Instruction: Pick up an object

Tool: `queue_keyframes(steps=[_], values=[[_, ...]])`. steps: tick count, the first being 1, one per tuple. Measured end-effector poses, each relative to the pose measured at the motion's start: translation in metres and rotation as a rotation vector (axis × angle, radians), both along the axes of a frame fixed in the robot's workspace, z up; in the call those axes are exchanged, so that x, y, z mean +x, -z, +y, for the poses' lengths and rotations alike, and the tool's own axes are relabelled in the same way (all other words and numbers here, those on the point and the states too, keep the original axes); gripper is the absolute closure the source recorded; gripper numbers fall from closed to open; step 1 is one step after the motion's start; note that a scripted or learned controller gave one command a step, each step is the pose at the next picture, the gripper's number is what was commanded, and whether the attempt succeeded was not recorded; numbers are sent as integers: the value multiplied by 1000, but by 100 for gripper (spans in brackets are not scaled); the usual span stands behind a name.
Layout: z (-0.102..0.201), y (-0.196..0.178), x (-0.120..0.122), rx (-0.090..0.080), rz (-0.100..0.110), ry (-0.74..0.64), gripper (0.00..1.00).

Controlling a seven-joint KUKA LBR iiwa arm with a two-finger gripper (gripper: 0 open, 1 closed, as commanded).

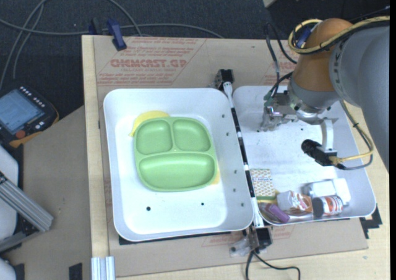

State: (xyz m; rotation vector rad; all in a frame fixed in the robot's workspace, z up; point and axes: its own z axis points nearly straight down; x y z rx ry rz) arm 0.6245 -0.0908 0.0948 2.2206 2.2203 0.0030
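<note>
Even overhead light, soft shadows; white bins (117, 167) glare slightly; overall soft focus, dark floor underexposed.

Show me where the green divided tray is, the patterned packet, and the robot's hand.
green divided tray (176, 161): camera view, on its large lower compartment.
patterned packet (262, 182): camera view, on its printed face.
hand (273, 118): camera view, at its tip over the right bin.
</note>
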Motion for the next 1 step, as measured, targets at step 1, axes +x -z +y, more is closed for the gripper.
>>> queue_keyframes(steps=[1], values=[[0, -10, 0, 0, -2, 1, 100]])
